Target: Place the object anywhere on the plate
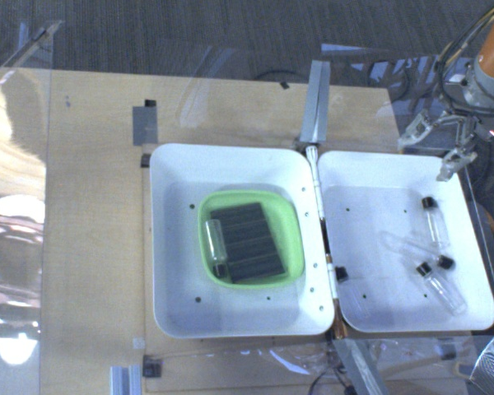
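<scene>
Bins sit side by side on my bench, and in the left bin I see a green plate with a dark ribbed block lying on it, plus a small clear vial resting along the block's left edge. In the right bin three more clear vials with black caps lie loose near the right wall: one upper, one lower, and a fainter one between them. I find the gripper up at the right bin's far right corner, above the rim, well apart from the plate and near the upper vial; nothing is between its fingers, and I cannot tell how wide they stand.
</scene>
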Tool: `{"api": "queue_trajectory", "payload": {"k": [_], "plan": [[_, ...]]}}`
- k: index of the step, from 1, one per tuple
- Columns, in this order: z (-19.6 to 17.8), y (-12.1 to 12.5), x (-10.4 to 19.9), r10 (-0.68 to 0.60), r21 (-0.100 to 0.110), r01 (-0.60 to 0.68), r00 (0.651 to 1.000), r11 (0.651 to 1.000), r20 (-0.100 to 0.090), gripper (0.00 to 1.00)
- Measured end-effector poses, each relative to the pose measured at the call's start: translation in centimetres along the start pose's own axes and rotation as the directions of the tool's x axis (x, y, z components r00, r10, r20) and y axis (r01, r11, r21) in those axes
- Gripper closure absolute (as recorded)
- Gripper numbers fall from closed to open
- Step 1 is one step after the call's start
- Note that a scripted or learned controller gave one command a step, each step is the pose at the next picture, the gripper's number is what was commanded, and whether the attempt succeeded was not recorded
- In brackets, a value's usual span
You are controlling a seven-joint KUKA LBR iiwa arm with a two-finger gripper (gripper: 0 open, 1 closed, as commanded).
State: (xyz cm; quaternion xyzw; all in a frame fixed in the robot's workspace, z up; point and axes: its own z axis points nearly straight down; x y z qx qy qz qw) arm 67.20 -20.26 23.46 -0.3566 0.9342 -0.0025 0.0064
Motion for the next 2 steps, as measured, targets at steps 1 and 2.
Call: {"api": "queue_trajectory", "payload": {"k": [1, 2], "plan": [[-0.51, -0.04, 0.05, -0.184, 0.000, 0.184, 0.983, 0.983, 0.001, 0.00], [-0.87, -0.04, 0.07, -0.386, -0.001, 0.386, 0.923, 0.923, 0.001, 0.00]]}}
